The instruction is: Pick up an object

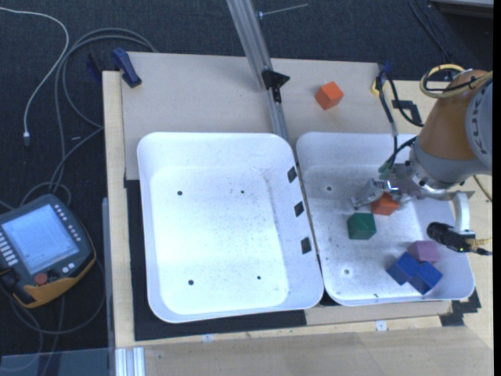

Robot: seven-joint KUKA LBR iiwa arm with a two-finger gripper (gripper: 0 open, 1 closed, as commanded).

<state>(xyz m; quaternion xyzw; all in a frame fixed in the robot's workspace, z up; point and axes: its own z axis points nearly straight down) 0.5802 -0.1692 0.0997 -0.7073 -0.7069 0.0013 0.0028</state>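
Nearest the camera, at about five o'clock in the right bin [462, 288], lie two dark blue blocks [415, 272], touching, with a small mauve block [426, 250] just beside them at their one o'clock. A step farther in sits a green cube [361, 226], close to the bin's middle, and touching its upper right corner, at one o'clock from it, is a small orange-red block [385, 205]. This looks like the one being tried for: the gripper [383, 193] hangs right over it, metal fingers reaching in from three o'clock. Whether the pincer is released or clenched I cannot tell, since the wrist hides its tips and the block shows only below them, not plainly between them.

The block looks light and stiff, probably smooth-faced foam or wood (a guess from its matte look), so it should bear a firm squeeze across two opposite flat sides. The trouble is the green cube pressed against it: a finger coming down on that side may land on the cube or shove both along.

The left bin [156, 151] lies at nine o'clock. Farthest off, at twelve o'clock on the bare bench [196, 92], sits an orange cube [329, 95], and a slanting metal rail [250, 37] rises beside it
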